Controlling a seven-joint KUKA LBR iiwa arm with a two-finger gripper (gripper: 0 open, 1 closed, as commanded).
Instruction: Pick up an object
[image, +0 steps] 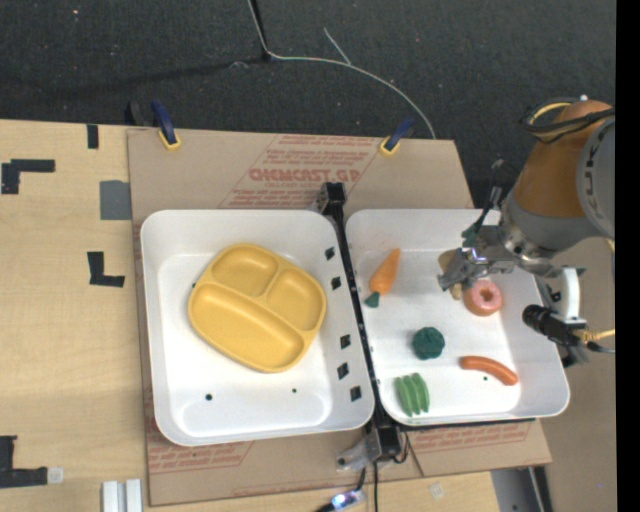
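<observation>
**Closing in on the doughnut in the right-hand bin**

Sitting at left centre of the frame: a yellow divided plate (258, 305) in the left bin (165, 240), not wanted for this step. Moving right past the divider into the right bin (420, 222): a toy carrot (385, 272) lying tilted near the upper left, a dark green ball (429, 342) at the middle, a light green ridged piece (412, 393) near the lower edge, a red sausage (489, 369) to the lower right. Farther right, a pink doughnut (485, 298) lying flat, likely the thing being gone for. Hovering just at its upper left, the gripper (462, 270); spread or pressed together, impossible to tell here, and nothing seen pinched.

Worth centring squarely over the doughnut before descending, straddling one side of the ring rather than the hole, and keeping clear of the sausage and the bin wall while lifting straight up.
</observation>
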